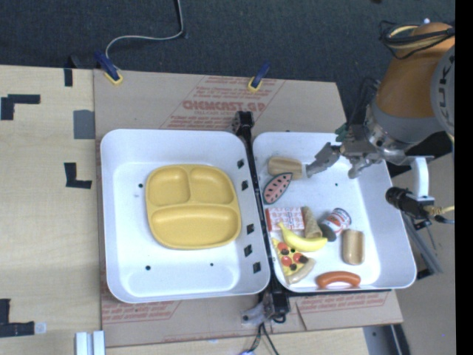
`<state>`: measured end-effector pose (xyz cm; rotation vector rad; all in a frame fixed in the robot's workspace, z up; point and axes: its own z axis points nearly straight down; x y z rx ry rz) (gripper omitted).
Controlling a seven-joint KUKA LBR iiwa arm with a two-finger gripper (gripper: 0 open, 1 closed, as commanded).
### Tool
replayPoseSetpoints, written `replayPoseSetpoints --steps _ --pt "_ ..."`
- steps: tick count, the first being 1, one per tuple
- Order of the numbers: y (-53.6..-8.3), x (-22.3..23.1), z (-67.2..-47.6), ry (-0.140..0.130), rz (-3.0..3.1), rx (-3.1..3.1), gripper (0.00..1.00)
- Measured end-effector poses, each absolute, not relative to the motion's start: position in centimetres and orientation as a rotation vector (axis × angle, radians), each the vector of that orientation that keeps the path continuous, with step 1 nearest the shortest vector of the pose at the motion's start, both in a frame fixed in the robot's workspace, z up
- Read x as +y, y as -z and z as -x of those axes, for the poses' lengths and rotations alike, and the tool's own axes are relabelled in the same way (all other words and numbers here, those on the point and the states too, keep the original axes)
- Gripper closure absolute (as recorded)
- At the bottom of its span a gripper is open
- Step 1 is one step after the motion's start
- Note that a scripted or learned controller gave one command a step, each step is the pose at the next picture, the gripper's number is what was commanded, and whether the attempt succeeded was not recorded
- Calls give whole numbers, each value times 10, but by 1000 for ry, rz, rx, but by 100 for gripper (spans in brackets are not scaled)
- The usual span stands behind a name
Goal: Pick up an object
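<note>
Bench: wooden, fills left and centre | cardboard sheet: lies flat on it | two white bins: left bin, right bin, side by side on cardboard

We see the arm cut off at the right edge, behind the jaws; below them the banana hides part of the pizza slice.

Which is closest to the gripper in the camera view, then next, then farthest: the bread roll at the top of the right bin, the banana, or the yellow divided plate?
From the gripper, nearest first:
1. Bread roll, just to its left near the right bin's top edge.
2. Banana, lower in the same bin, among the toy foods.
3. Yellow divided plate, across the divider in the left bin.
</note>
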<state>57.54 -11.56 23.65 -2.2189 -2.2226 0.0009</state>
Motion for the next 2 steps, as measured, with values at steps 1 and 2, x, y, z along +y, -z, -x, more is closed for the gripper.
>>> replayPoseSetpoints --steps 1,2 --pt "-87 -149 -611 2 2223 -2225 0" --pt "-97 -149 -612 0 2224 -2226 100"
